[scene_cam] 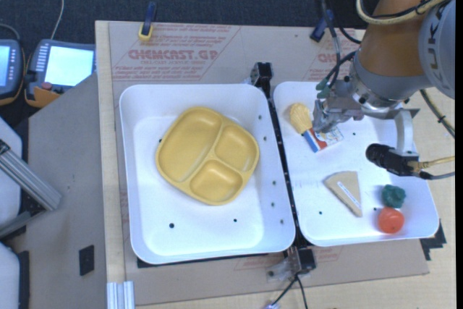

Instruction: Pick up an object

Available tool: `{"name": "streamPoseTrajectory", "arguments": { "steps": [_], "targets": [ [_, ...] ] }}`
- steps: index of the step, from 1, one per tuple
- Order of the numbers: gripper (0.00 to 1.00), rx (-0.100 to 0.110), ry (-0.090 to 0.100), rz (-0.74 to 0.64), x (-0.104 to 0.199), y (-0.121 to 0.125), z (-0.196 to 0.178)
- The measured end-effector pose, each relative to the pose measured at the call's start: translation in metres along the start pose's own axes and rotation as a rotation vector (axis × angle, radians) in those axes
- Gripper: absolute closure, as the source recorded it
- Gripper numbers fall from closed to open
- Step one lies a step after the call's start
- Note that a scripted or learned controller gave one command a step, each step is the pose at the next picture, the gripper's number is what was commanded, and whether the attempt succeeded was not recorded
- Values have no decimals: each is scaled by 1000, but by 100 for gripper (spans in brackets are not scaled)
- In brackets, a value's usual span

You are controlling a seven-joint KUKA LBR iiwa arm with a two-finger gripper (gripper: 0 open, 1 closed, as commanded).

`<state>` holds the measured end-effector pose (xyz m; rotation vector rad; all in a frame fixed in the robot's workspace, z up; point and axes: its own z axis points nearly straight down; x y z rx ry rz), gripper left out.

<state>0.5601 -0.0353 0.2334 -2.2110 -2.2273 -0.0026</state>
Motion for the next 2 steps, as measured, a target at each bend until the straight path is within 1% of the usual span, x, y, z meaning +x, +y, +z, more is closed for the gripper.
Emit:
{"name": "streamPoseTrajectory", "arguments": {
  "steps": [1,2],
  "targets": [
    [100,3,-1,2,50,-18,11],
    [100,3,-1,1,103,-20,19]
  ]
}}
